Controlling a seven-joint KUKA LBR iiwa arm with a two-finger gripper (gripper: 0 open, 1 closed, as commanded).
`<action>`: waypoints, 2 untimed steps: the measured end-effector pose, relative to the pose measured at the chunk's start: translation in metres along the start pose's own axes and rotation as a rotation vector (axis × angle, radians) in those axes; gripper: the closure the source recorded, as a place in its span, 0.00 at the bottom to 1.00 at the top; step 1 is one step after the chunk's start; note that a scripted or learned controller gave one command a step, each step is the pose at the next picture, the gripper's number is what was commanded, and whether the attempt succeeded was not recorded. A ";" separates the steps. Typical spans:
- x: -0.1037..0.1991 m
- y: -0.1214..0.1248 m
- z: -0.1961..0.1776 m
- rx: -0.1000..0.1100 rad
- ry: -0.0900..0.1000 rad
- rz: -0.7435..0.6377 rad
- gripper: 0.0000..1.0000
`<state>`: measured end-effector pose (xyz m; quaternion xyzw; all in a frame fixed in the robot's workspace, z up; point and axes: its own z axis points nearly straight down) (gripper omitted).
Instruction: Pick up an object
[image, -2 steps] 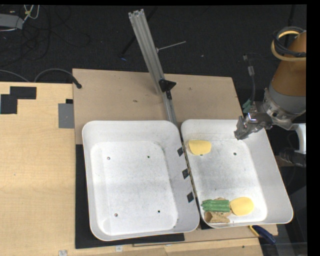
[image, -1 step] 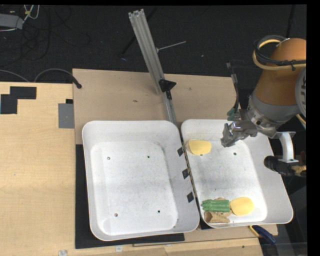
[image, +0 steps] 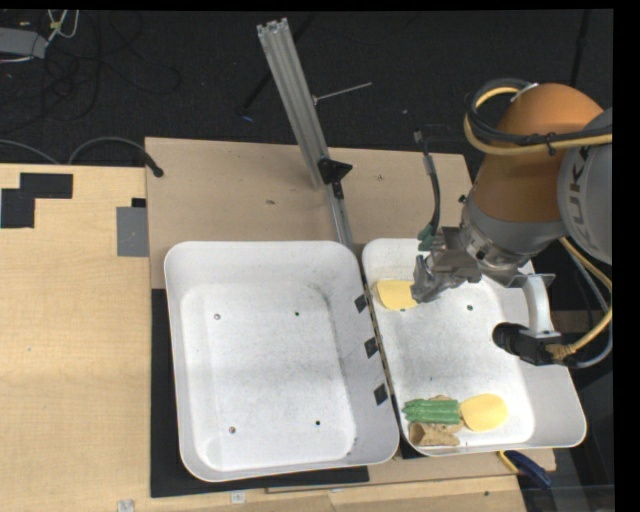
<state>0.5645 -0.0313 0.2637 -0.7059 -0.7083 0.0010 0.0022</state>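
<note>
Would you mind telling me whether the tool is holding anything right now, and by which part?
It cannot be told. The tool is down at the right edge of the yellow piece in the right bin, hiding any contact.

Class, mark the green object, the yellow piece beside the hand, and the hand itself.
green object (image: 432, 409), camera view, its middle
yellow piece (image: 394, 294), camera view, its visible middle
hand (image: 428, 285), camera view, between its fingertips
</note>
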 end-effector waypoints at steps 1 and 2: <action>0.046 -0.019 0.011 0.002 0.000 0.000 1.00; 0.091 -0.018 0.033 0.003 -0.001 0.000 1.00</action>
